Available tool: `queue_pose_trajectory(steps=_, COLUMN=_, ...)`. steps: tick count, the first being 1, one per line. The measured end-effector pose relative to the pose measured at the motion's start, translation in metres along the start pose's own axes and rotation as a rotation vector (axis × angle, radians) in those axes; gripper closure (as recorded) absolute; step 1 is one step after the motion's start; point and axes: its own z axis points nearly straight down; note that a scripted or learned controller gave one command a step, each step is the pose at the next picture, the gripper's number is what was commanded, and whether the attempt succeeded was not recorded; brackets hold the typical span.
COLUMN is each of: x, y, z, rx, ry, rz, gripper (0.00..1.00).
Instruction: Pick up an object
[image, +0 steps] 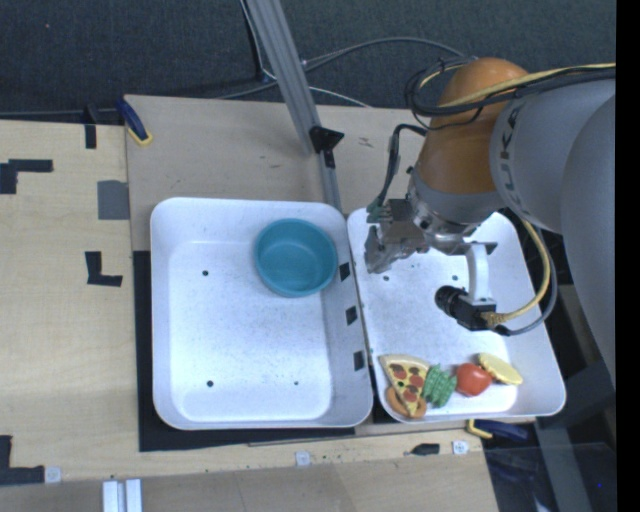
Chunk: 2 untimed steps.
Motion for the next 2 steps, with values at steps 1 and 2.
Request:
queue_pose_trajectory(steps=1, x=0.046, y=-0.014, z=0.01, rx=0.002, ry=-0.001, rz=0.001, gripper=1.0)
queue_pose_trajectory(steps=2, x=0.093, y=-0.024, z=-0.002, rx=0.001, ry=0.0, rz=0.0, gripper=1.0)
